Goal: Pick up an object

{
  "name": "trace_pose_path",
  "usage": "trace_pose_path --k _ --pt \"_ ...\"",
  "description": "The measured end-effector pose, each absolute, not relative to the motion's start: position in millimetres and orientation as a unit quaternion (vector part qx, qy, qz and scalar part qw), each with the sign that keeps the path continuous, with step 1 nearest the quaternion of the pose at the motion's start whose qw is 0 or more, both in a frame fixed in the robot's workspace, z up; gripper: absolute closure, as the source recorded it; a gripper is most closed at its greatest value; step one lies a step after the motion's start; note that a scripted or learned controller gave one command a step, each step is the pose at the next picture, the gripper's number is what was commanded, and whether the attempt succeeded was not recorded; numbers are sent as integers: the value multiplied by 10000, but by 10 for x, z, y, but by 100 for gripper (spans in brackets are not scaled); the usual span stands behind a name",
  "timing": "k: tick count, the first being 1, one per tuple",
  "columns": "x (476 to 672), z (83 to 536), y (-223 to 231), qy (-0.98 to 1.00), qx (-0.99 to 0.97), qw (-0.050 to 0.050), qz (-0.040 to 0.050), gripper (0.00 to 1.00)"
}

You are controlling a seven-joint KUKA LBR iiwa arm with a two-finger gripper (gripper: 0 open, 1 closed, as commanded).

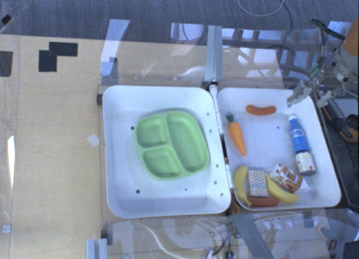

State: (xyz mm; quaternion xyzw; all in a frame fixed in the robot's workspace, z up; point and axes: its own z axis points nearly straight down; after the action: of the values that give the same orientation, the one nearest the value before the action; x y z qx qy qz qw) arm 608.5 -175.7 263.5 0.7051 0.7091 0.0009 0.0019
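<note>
The right bin (331,193) holds several toy foods: an orange sausage (261,109) at the back, a carrot (237,136) by the left wall, and a blue bottle (300,143) with a white cap on the right. At the front lie two bananas (241,182) (283,192), a checkered packet (257,182), a red and white packet (286,177) and a red sausage (262,200). My gripper (305,91) hangs over the bin's far right corner, open, with nothing between its fingers. It is well apart from all the objects.
The left bin (118,196) holds a green divided plate (171,144). A metal divider (213,56) runs behind the two bins. Cables and the arm's base (342,73) crowd the right edge. Bare wooden bench (50,157) lies to the left.
</note>
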Motion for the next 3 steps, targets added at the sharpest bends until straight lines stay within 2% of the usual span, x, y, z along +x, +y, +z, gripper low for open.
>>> trace_pose_path --k 1,2,3 --pt "6570 1555 -1794 7031 7111 15 6 0" --pt "6738 1027 -1199 6836 7298 88 66 0" --pt "6779 1190 -1180 6861 7273 135 104 100"
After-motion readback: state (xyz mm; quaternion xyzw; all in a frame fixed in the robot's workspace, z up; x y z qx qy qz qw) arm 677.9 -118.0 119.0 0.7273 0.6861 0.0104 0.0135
